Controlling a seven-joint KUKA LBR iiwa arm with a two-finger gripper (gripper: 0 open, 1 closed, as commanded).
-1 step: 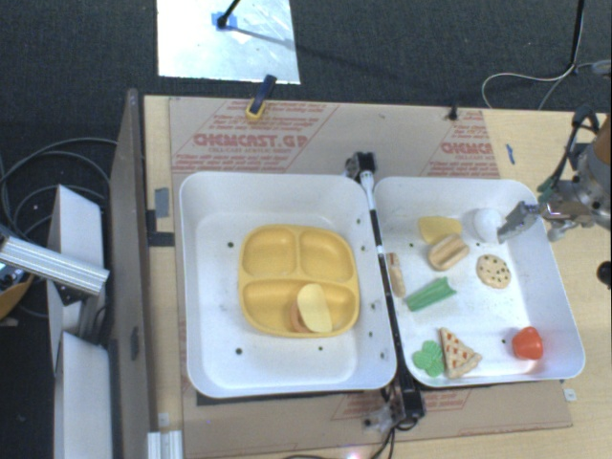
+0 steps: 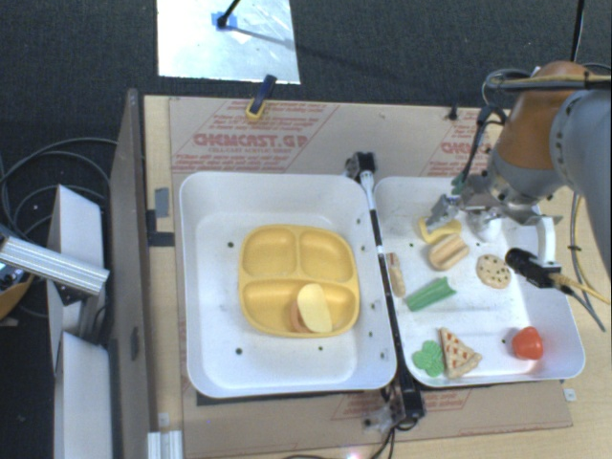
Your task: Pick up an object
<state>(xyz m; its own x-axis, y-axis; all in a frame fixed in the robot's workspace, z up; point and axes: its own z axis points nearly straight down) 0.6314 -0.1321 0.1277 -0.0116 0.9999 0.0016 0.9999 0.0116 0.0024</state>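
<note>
Gripper (image 2: 457, 206) sits low over the right bin's (image 2: 574, 352) far edge, jaw state I can't tell, yellow piece (image 2: 429, 228) and hot dog (image 2: 448, 252) crowded just beneath, so I fear grabbing between them.

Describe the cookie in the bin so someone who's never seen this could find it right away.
Look in the right-hand white bin, the one the arm reaches into. Near its middle, right of the hot dog, lies the cookie. It is the one flat, round, tan disc with dark specks.
</note>
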